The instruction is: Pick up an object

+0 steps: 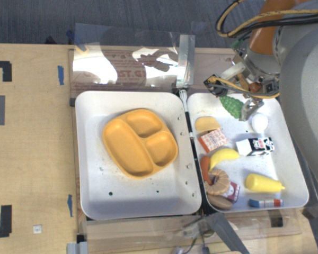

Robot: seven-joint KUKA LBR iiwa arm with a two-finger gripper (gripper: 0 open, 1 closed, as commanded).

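Note:
The right bin [292, 157] holds several small objects. A green leafy piece [232, 106] lies at its far end beside a white egg [259, 123]. Below them are a tan bun [207, 124], a red and white box [213, 139], a banana [223, 156], a black and white carton [256, 145], a yellow lemon-shaped piece [263, 183], a marker [265, 202] and a brown ring pastry [220, 182]. My gripper [247, 109] hangs low over the bin's far end, between the green piece and the egg, close to both.
The left bin [90, 157] holds an orange divided plate [140, 142]. A clear sheet and a metal post [185, 62] stand behind the bins. The arm's grey body [307, 89] and yellow cables [244, 15] overhang the right bin's right side.

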